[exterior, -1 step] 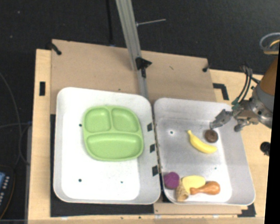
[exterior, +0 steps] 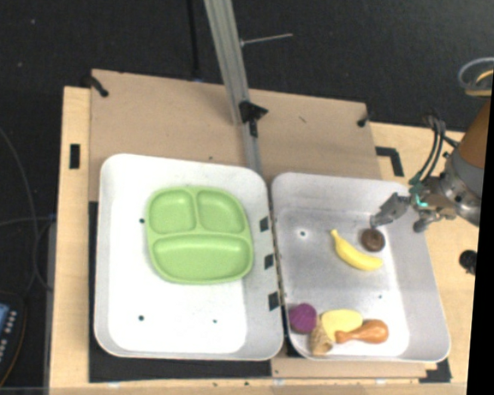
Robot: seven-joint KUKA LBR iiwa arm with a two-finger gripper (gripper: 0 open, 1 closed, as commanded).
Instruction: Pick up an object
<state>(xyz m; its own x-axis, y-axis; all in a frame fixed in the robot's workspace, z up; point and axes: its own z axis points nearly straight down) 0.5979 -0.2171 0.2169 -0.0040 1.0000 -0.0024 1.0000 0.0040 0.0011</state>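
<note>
My gripper (exterior: 406,217) hangs over the right bin's (exterior: 333,200) far right part, open, with nothing between its two grey fingers (exterior: 388,211). Just below the left finger lies a small brown round piece (exterior: 373,239), touching the tip of a yellow banana (exterior: 355,252). At the bin's near edge sit a purple lump (exterior: 303,317), a yellow piece (exterior: 342,320), an orange drumstick-like toy (exterior: 366,333) and a tan cone (exterior: 322,340), packed close together.
The left bin (exterior: 117,310) holds a green three-compartment plate (exterior: 199,235). A slanted metal pole (exterior: 232,71) rises behind the bins. The arm's orange band (exterior: 476,135) shows at the right edge.
</note>
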